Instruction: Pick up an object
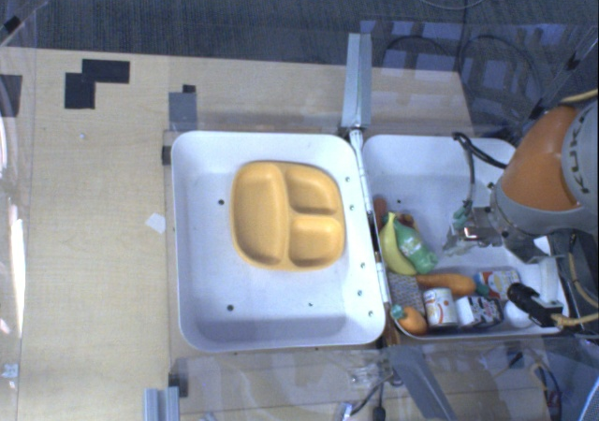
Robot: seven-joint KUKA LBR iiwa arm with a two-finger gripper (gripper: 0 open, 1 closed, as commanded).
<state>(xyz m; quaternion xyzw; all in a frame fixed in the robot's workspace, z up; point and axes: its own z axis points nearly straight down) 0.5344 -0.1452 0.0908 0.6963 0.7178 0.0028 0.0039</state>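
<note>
In the right bin [421, 162], a yellow banana [394, 249] lies along the left wall with a green pouch [413, 247] leaning on it. An orange carrot [447, 283] lies below them, and under it stands a small white and red can [439, 307]. A small orange fruit [410, 320] sits in the front left corner. My gripper [466, 230] hangs over the middle of the right bin, just right of the green pouch and above the carrot. I see nothing held in it.
The left bin [201, 307] holds a yellow divided plate [285, 214]. Small packets [487, 302] crowd the right bin's front right. The grey arm with its orange band [552, 171] covers the bin's right side. A metal divider [356, 82] stands between the bins.
</note>
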